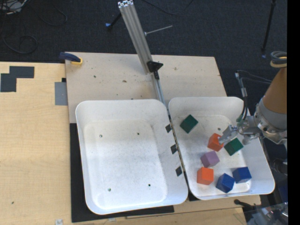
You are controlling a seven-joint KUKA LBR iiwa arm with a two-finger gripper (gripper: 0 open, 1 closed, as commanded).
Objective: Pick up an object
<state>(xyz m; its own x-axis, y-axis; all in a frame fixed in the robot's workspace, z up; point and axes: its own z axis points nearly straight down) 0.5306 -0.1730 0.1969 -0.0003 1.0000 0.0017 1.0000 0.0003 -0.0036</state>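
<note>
Over the right bin (pixel 262 179) sits the arm (pixel 276 102), reaching in from the right edge, orange band up top, grey wrist below it. Gripper (pixel 233 137) hangs low near the bin's right side, fingers pointing left; can't tell if they're spread or closed, or whether anything sits between them. A dark green cube (pixel 234 147) lies right under the fingers, touching or overlapping them from this angle. A red-orange cube (pixel 215 142) sits just left of it, next to the fingertips.

Bench top is pale wood, on dark carpet with cables. A silver aluminium extrusion (pixel 137 34) slants up from the gap between bins. A blue-yellow clamp (pixel 70 57) sits at the board's far left corner.

Right bin also holds a green cube (pixel 189 123) up near the divider, a purple cube (pixel 210 159) mid-bin, an orange cube (pixel 205 176) below it, and two blue cubes (pixel 233 178) along the near rim. Left bin (pixel 93 111) shows bare white floor with a few dark specks
</note>
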